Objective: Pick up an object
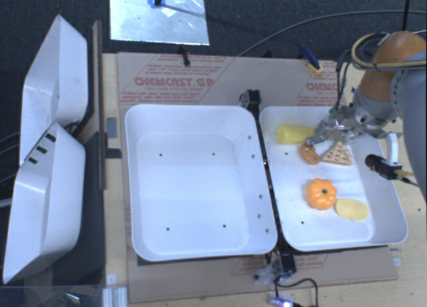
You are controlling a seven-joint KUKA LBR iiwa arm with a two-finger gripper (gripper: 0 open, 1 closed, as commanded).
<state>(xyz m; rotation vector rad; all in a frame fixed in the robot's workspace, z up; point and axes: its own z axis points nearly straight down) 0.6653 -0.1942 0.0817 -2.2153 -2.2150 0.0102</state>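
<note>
My gripper [334, 137] hangs low in the right bin [383, 232], near its back edge. It stands open, one finger reaching left toward a small orange-brown piece [310, 154], the other on the right above a tan waffle-like wedge [338, 156]. The wedge's tip lies just below the gripper; nothing is held. A pale yellow block [293, 133] lies left of the gripper. An orange toy pumpkin [321, 193] and a flat yellow oval [351, 209] sit nearer the front of the same bin.
The left bin [140, 165] adjoins the right one along a black centre divider [267, 172]. Two spare white bins [50, 165] lean at the far left. A blue clamp [311, 59] sits on the board behind the right bin.
</note>
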